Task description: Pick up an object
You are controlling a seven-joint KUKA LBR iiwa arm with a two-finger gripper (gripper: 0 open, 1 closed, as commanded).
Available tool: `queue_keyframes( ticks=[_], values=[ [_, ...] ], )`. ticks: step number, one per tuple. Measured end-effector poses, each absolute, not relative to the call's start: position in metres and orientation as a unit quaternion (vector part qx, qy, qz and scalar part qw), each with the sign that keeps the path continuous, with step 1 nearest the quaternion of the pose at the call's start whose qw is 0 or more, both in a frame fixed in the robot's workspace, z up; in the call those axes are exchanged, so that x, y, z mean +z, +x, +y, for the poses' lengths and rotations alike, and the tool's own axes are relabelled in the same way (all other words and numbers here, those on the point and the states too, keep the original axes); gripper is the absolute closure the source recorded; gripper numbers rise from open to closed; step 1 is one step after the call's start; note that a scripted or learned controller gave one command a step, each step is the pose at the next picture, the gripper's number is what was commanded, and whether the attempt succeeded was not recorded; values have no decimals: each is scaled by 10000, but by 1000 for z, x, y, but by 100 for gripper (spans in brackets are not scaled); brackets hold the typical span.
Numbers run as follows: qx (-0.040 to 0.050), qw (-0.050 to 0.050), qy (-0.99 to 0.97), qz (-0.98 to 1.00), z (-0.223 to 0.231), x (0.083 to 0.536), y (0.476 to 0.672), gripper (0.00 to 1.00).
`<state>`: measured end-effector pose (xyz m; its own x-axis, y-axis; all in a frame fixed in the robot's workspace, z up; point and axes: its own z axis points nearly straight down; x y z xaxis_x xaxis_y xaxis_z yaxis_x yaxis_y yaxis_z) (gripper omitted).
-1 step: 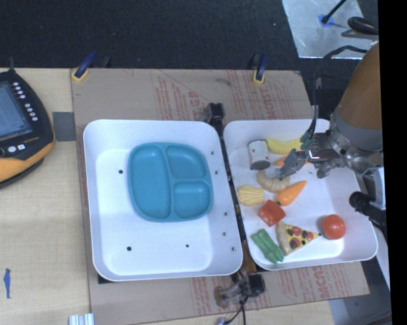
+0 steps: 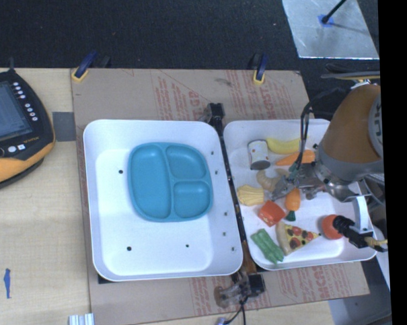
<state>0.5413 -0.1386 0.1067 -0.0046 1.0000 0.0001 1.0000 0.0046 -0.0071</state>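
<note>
Two white bins sit side by side on the bench. Left bin has a blue divided plate in it; right bin is where all the toy food is piled.

From the overhead camera the arm comes in from the right, and the claw is down in the middle of the right bin, right among the pieces. Can't tell whether it's spread or clenched, it's too dark and cluttered there, and I can't make out anything gripped.

Stuff near it: an orange piece just on its near side, a red block a bit further left and nearer, a pale yellow piece to the left, a banana and a small can at the far end, a pizza slice and a green piece along the near edge, a tomato to the right.

My guess is the orange piece is the target, being closest. It looks like light, hard, smooth plastic, so probably slippery and prone to squirting out. I'd pinch it across the narrow middle. The red block touching it could get dragged along.
</note>
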Motion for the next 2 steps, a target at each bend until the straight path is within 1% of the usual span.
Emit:
queue_keyframes(
  ticks=[1,2],
  values=[
    [22,-3,-7042,-7100,-140,120,543,100],
    [32,11,-7042,-7100,-140,118,542,0]
  ],
)
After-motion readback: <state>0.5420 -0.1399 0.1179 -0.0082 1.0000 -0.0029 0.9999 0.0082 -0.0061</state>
